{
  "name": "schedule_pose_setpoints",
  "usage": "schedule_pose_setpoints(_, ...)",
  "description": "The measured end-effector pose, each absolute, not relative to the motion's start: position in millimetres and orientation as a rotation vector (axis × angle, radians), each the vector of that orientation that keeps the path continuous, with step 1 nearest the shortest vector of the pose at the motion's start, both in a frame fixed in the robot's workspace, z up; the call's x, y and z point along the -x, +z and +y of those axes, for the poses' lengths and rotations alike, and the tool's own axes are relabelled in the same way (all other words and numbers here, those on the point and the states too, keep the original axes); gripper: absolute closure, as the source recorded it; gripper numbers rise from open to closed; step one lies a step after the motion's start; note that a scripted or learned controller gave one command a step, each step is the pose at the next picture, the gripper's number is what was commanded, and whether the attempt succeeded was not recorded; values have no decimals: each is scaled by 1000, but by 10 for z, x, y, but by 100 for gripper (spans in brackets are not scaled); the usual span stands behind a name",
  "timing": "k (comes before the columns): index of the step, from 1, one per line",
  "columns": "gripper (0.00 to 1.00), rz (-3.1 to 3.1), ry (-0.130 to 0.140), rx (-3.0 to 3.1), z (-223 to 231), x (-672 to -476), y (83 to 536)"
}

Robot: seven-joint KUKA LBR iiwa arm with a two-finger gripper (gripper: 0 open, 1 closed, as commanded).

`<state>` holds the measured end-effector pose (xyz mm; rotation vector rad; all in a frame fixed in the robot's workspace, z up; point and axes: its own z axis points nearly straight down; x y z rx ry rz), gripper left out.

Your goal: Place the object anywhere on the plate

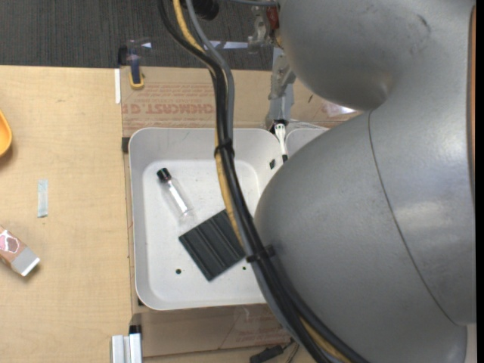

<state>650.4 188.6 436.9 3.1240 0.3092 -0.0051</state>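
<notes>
White plastic of the left bin gives me my one clear look: a small clear vial with a black cap lies at a slant, and just right of it a black ribbed pad under the cable bundle. Rightward, the grey arm blocks nearly all of the second bin. I cannot tell how the gripper stands.

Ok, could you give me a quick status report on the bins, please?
Arm bulks over right bin. Left bin holds clear vial, black ribbed pad. Cable bundle crosses the left bin.
</notes>
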Motion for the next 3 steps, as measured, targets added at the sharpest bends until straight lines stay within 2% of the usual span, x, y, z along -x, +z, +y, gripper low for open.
schedule_pose_setpoints(1,0,553,-7,-3089,2274,-6500,4056)
schedule_pose_setpoints(2,0,759,-7,-3044,2282,-5589,4105)
schedule_pose_setpoints(3,100,761,-15,-3038,2280,-5593,4174)
